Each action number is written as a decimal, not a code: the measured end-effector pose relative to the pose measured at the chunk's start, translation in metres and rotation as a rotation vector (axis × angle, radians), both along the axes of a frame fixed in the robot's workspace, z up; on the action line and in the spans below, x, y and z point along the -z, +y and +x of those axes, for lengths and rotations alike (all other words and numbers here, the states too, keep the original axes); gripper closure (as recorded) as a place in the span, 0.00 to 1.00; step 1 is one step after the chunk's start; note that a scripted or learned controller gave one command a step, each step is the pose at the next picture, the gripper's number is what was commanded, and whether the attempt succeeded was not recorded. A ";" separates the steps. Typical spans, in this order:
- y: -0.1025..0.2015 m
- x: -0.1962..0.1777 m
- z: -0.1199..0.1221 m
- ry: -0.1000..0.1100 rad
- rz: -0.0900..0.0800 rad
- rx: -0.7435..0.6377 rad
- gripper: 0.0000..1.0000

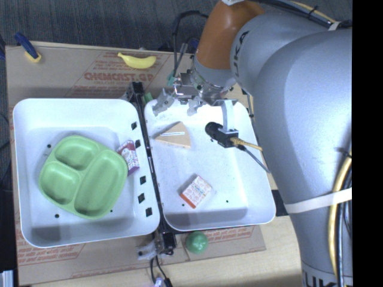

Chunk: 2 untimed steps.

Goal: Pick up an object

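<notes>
My gripper [177, 105] hangs over the far left corner of the right bin [239, 211], its two fingers spread open with nothing between them. Just below it, a tan wedge-shaped block [175, 135] lies flat on the bin floor, apart from the fingertips. A small orange-and-white box [195, 191] lies nearer the front of the same bin. In the left bin [30, 220] a green divided plate [84, 175] rests, with a small red-and-white packet [128, 155] by its right edge.
A yellow banana [137, 59] lies on the cardboard behind the bins. A green ball [195, 242] sits in front of the right bin. A blue clip [27, 46] is at the far left corner. The arm's bulk covers the right side.
</notes>
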<state>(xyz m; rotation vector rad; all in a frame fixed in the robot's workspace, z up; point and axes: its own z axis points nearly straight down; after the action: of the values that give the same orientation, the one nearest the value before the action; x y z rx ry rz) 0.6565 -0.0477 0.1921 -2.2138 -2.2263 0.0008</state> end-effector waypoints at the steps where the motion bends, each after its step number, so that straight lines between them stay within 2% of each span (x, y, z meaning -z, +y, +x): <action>1: 0.000 0.000 0.000 0.000 0.000 0.000 0.00; 2: 0.000 0.000 0.000 0.000 0.000 0.000 0.00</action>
<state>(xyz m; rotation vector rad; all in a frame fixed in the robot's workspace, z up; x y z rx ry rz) 0.6565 -0.0477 0.1921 -2.2138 -2.2263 0.0008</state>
